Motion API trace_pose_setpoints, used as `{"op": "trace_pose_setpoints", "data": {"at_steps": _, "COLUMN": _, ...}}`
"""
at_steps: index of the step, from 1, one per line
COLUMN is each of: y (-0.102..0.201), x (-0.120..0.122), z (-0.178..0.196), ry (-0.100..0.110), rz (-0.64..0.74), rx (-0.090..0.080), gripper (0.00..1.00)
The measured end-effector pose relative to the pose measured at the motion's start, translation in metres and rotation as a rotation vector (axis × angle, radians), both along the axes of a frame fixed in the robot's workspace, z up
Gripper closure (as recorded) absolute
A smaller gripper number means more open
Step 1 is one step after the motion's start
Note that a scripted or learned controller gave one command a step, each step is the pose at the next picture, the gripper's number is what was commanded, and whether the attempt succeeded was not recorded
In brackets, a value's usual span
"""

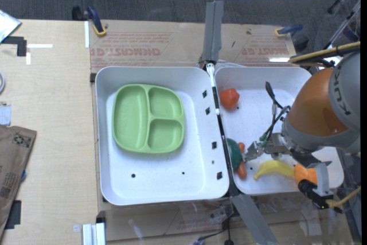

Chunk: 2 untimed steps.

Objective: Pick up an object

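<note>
The bench [51, 123] is the broadest thing here, a pale, smooth wood-grain surface, with a sheet of printed brown cardboard [149, 46] lying flat under the far side of the bins. Two shallow white bins of glossy moulded plastic with rounded corners sit side by side on it, their inner walls touching. The left bin [114, 181] holds a light green tray [148, 118], matte, rounded at the corners and split into three compartments: one long one on the left and two smaller ones on the right.

The arm [321, 106] reaches in over the right bin [252, 80], its bulky rounded orange band covering much of that bin's right half, with grey metal below it. The hand [256, 149] is low in the bin's near part, a small metallic piece with thin dark cables running up from it; I cannot tell how far apart its fingers are, nor whether anything sits between them.

Just beside the hand, on its near side, lies a curved, smooth yellow banana [274, 168]. A round, glossy red-orange fruit [229, 97] rests well apart, near the far left of the same bin. A dark green rounded object [234, 151] lies against the left wall, with a small orange-red piece [241, 170] touching it.
</note>
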<state>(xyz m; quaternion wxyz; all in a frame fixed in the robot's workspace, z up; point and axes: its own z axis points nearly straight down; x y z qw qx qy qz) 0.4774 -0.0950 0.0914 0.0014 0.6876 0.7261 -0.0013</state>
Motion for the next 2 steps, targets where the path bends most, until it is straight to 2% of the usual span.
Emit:
{"op": "trace_pose_setpoints", "data": {"at_steps": 1, "y": -0.0001, "x": 0.0003, "z": 0.0082, "ry": 0.001, "rz": 0.000, "rx": 0.001, "gripper": 1.00}}
{"op": "trace_pose_setpoints", "data": {"at_steps": 2, "y": 0.0001, "x": 0.0003, "z": 0.0082, "ry": 0.002, "rz": -0.001, "rx": 0.001, "gripper": 0.00}}
